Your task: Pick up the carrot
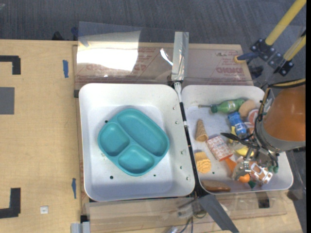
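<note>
Two white bins lie side by side before us. The left bin (92,178) holds a teal divided plate (133,141) with bare floor all around it. The right bin (286,178) is crowded: a green bottle (227,106) near the far wall, an ice cream cone (200,129) and a corn cob (202,162) along the left side, a pink-and-white packet (219,147) between them, and a blue item (237,124) by the arm (286,115). The gripper (250,168) sits low in the near right corner among small toys; we cannot tell how its pincer stands. An orange piece, which we take for the carrot (230,164), lies just left of it, close beside the packet. A brown stick-like item (216,187) rests against the near wall. Open floor remains in the bin's far left corner.
</note>
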`<action>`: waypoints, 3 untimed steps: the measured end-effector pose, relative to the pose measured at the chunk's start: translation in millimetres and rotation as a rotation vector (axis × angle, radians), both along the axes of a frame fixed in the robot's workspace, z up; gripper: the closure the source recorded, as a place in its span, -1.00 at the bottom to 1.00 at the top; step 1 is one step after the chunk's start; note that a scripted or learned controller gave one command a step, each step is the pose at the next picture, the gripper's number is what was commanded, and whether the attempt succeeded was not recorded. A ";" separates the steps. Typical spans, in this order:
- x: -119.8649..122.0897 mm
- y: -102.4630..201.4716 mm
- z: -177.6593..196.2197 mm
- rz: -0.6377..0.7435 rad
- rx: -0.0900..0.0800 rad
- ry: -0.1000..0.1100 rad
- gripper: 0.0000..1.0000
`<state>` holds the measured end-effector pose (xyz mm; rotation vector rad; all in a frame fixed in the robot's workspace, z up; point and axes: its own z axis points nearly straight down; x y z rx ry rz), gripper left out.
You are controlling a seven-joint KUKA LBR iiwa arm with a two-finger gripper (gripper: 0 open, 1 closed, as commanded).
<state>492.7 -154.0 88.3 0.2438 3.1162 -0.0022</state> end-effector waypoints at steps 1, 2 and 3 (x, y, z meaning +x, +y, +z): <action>-8.4 43.5 -0.1 -0.024 0.002 0.006 -1.00; -5.8 43.6 11.6 -0.023 0.001 -0.002 1.00; -4.8 47.9 183.3 0.153 -0.002 0.000 1.00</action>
